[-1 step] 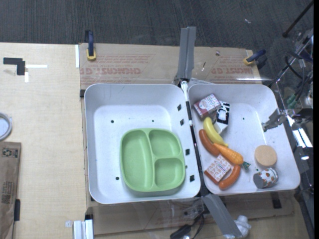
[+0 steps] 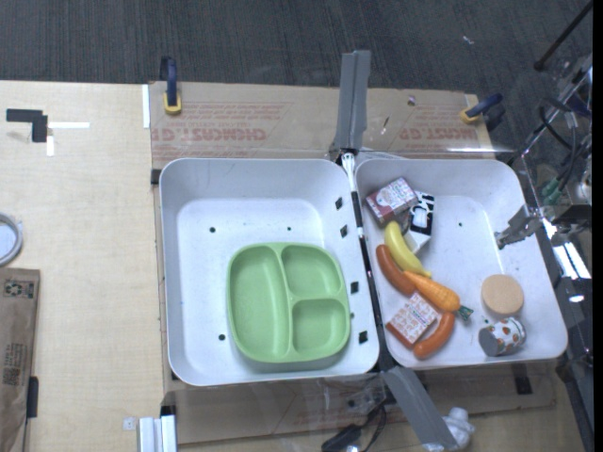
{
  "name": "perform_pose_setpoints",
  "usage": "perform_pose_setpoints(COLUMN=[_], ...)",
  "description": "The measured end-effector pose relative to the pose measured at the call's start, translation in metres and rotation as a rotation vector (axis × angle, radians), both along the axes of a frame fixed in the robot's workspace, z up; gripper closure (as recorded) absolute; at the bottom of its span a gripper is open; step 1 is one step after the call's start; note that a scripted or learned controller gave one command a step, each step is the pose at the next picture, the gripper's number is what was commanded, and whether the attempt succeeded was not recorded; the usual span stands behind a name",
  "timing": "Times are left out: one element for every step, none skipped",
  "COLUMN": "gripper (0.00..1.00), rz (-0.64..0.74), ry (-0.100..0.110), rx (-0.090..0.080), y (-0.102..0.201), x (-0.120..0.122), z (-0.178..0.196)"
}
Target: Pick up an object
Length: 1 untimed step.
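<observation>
**Tabletop (image 2: 85, 205):** pale wood, carrying two shallow white bins side by side.

**Left bin (image 2: 188, 196):** held one item, a green divided plate (image 2: 287, 301) with three compartments. It lay flat toward the bin's 5 o'clock corner.

**Right bin (image 2: 471, 172):** held the loose objects available for picking, none of them lifted.
- Red-and-white packet (image 2: 391, 198) at 11 o'clock, near the bin's left wall.
- Black-and-white item (image 2: 421, 215) just beside the packet at its 4 o'clock; too small to identify.
- Yellow banana (image 2: 402, 250) at 9 o'clock in the bin, running on a slant.
- Red sausage (image 2: 396, 273) just beside the banana, along its lower side.
- Orange carrot (image 2: 435, 292) near the bin's centre, at 5 o'clock of the banana, its tip touching or overlapping the banana's lower end.
- Second red-and-white packet (image 2: 414, 321) at 7 o'clock in the bin, lying over an orange-red piece (image 2: 435, 339).
- Round tan disc (image 2: 502, 295) at 4 o'clock in the bin, well apart from the carrot.
- Small patterned jar (image 2: 501, 337) just beside the disc at its 6 o'clock, against the bin's near wall.

**End effector (image 2: 516, 231):** seen at the right bin's 3 o'clock rim, above bare bin floor and apart from every object. Whether it was wide or narrow could not be told; nothing was seen in its grasp.
</observation>
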<state>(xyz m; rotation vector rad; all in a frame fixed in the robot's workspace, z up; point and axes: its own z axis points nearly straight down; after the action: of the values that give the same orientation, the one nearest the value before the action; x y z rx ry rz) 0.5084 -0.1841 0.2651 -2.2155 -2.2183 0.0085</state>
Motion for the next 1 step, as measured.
perform_pose_setpoints(gripper=[0.00], rz=[0.000], ry=[0.000], rx=[0.000], y=[0.0000], x=[0.0000], z=[0.0000])
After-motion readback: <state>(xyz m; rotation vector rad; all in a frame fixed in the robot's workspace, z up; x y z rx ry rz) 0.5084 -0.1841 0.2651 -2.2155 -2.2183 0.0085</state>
